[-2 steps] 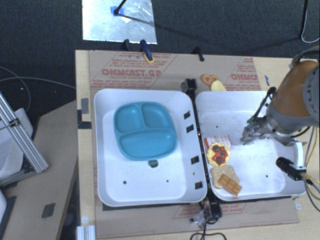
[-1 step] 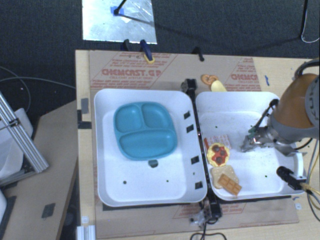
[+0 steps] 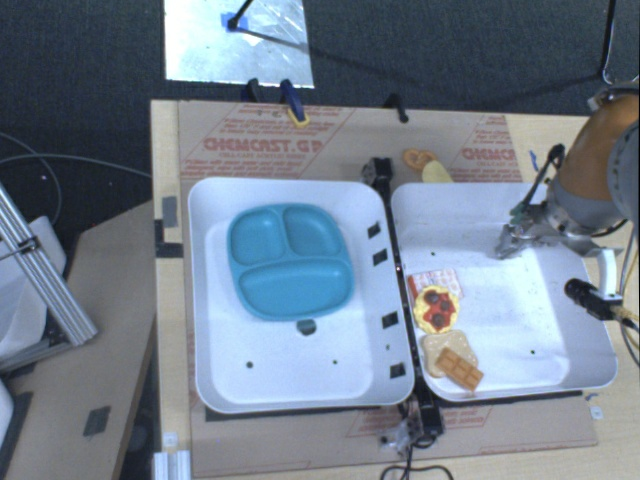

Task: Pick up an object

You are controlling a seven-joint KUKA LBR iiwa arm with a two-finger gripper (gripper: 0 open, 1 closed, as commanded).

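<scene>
the grey robot arm with the orange band [image 3: 610, 158] reaches in from the right, and its metal gripper [image 3: 512, 240] sits low over the bare top part of the right white bin [image 3: 500, 298]. you cannot tell if it is open or closed, because it looks small and blurry from up here. nothing can be seen held in it.

the things to pick are all bunched in the near left corner of that bin. there is a small red and white packet [image 3: 433, 281], a round yellow toy pastry with red berries [image 3: 437, 310], and a tan toy biscuit with an orange bar on top [image 3: 455, 360]. they touch or almost touch each other and sit right by the bin wall. the gripper is well apart from them, up and to the right.

here is what may go wrong. if the gripper goes down where it is now, it would likely grab only air. if it goes to the corner, the wall may block one side, or it may push the toys apart and not catch one.

the blue plastic plate with three parts [image 3: 290, 260] lies in the left white bin [image 3: 220, 368], far from the gripper.
</scene>
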